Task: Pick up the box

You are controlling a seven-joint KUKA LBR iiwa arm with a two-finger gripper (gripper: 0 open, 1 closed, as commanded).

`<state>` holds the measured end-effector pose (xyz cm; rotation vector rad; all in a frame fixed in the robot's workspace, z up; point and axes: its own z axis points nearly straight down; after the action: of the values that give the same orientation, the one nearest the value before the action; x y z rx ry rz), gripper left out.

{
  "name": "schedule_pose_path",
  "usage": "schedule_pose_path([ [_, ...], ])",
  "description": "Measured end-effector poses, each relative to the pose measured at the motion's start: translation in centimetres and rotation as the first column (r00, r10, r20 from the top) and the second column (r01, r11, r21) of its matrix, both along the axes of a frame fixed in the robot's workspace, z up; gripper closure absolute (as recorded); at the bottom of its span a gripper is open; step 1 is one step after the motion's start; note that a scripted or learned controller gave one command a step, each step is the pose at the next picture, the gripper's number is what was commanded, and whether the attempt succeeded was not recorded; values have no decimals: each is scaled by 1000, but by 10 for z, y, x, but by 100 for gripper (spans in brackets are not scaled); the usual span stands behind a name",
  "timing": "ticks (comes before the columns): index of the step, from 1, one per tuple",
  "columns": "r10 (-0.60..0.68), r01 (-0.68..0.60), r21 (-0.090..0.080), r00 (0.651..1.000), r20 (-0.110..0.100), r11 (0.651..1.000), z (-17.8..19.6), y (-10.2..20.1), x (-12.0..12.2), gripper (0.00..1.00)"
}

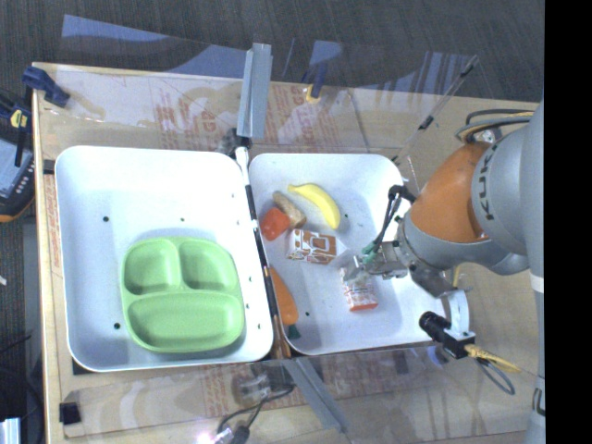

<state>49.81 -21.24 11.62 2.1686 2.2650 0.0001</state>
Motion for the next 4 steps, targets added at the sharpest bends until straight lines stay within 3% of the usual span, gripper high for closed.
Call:
schedule_pose_path([
  [1, 0, 0, 0, 1000, 0, 1000, 0, 0, 0, 0],
  [2, -81, 81, 3, 997, 0, 997, -20, 0, 0, 0],
  [3, -79, 79, 1, 997, 1, 997, -10, -1, 0, 100],
  [4, -79, 79, 1, 997, 1, 997, -10, -1, 0, 0],
])
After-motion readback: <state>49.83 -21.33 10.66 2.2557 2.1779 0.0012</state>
